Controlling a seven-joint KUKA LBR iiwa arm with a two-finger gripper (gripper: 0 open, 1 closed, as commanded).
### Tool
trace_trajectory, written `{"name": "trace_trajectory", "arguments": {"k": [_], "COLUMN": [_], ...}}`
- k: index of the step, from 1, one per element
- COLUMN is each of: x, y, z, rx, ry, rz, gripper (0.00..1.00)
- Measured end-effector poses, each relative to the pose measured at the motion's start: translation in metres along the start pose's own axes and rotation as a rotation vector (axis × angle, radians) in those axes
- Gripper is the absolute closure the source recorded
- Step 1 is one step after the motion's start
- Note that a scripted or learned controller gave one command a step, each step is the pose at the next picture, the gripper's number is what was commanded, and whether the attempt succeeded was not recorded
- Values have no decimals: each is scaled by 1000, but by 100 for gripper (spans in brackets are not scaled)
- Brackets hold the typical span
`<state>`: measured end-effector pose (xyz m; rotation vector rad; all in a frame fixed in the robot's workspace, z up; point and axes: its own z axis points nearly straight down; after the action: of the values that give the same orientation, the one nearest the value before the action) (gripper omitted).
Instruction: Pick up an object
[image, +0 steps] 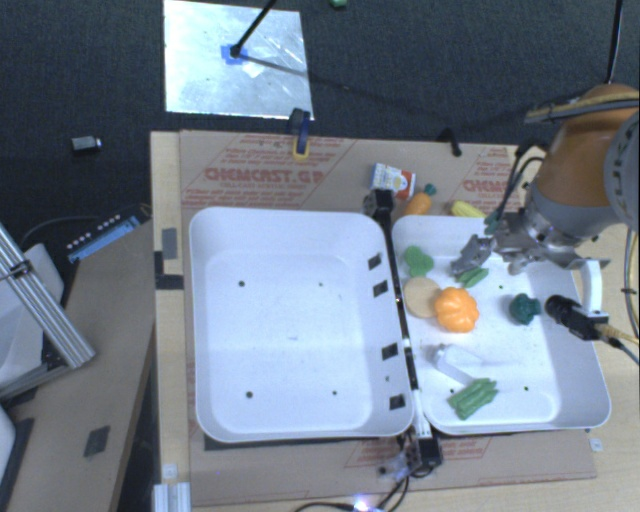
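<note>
The right bin (580, 400) holds several small items. Among them are an orange pumpkin (457, 309), a tan round piece (421, 296), a light green leafy piece (418, 262), a dark green broccoli (524, 308), a green pea pod (472, 397) and a pale clear piece (450, 365). My gripper (468, 262) hangs low over the bin's far middle, just above a small green piece (475, 277) and up-right of the pumpkin. I see nothing lifted in it.
The left bin (290, 230) lies beside the right one, with black clips along the shared rim. Behind the right bin on the cardboard lie a carrot (418, 203), a yellow piece (466, 210) and a small white-and-red box (392, 179). The arm's black fitting (570, 315) overhangs the right rim.
</note>
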<state>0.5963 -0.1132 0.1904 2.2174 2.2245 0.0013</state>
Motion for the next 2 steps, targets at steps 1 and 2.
{"name": "trace_trajectory", "arguments": {"k": [1, 2], "x": [16, 15], "y": [6, 8], "z": [105, 87], "rx": [-1, -8], "ry": [1, 1], "rz": [-1, -1], "gripper": [0, 100]}}
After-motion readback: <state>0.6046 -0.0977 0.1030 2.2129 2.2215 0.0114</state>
